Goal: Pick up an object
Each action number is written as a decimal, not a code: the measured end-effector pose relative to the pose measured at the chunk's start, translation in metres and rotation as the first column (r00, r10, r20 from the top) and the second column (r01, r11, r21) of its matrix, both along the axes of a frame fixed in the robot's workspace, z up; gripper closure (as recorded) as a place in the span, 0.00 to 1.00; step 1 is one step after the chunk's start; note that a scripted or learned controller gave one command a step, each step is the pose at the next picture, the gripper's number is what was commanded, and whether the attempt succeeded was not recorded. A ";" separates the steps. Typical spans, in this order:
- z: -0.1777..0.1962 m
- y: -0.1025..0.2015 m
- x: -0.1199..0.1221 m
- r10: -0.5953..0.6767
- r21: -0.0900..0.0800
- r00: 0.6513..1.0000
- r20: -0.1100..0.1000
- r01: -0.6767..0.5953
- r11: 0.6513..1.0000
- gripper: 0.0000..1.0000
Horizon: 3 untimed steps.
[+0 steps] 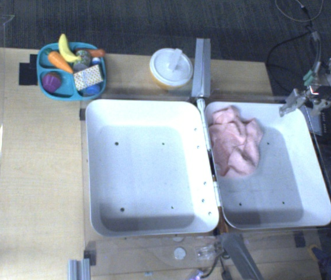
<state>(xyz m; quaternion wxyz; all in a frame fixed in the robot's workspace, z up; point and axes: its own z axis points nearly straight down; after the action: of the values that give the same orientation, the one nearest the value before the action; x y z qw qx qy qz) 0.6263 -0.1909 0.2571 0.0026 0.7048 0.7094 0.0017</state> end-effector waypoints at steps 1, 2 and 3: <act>-0.136 0.035 0.022 0.062 0.001 0.998 -0.002 -0.062 0.998 0.00; -0.122 0.036 0.026 0.068 -0.002 0.998 0.009 -0.068 0.998 1.00; -0.122 0.036 0.026 0.068 -0.002 0.998 0.009 -0.068 0.998 0.00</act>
<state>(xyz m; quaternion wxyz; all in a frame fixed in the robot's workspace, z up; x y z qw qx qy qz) 0.6520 -0.1545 0.1354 0.0062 0.6802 0.7330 0.0044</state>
